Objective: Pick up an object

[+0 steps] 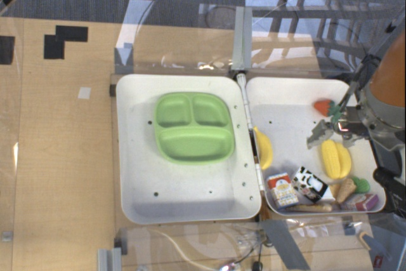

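Left shallow white bin [136, 155] holds a green three-compartment plastic plate [193, 127]. Right shallow white bin [285, 105] carries the toys. Grey arm [387, 92] enters from right; two-finger gripper [328, 129] hangs over the right bin, fingers spread, nothing between them. Yellow ridged plastic toy, possibly a pepper [335, 159], lies just below the gripper. Yellow banana [263, 148] lies against the dividing wall.

Lighting even and bright; focus soft throughout.

Daylight-toned illumination covers the bench [57, 136] without harsh contrast. A soft shadow lies along the near inside wall of the left bin [190, 206]. Pale reflective patches streak the clear panel [304, 28] behind the bins. Small items in the right bin [292, 105] render slightly blurred; fine detail is unreadable.
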{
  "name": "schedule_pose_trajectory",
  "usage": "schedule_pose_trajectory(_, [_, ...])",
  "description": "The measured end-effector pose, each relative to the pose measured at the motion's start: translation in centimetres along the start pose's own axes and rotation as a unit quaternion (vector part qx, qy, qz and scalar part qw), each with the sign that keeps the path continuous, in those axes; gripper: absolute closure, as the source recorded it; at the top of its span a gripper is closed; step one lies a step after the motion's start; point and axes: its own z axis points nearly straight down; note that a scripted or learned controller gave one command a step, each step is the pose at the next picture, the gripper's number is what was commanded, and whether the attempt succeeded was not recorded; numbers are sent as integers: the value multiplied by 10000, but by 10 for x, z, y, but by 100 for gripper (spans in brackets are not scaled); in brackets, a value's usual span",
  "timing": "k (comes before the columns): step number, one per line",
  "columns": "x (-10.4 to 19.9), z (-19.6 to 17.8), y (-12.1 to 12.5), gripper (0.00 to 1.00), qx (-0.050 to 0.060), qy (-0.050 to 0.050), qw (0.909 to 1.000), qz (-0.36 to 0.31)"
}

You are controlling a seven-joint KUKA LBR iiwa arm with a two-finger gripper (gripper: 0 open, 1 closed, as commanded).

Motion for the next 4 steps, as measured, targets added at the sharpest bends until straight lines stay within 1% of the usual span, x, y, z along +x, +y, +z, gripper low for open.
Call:
schedule_pose_trajectory(1, [-51,120,-6,0,12,1,9959,906])
schedule_pose_trajectory(2, [-51,111,-4,100,4,5,9959,905])
schedule_pose_trajectory(3, [-27,150,49,100,9,2,9788,2047])
schedule_pose_trajectory(4, [-27,150,49,0,9,3,9788,2050])
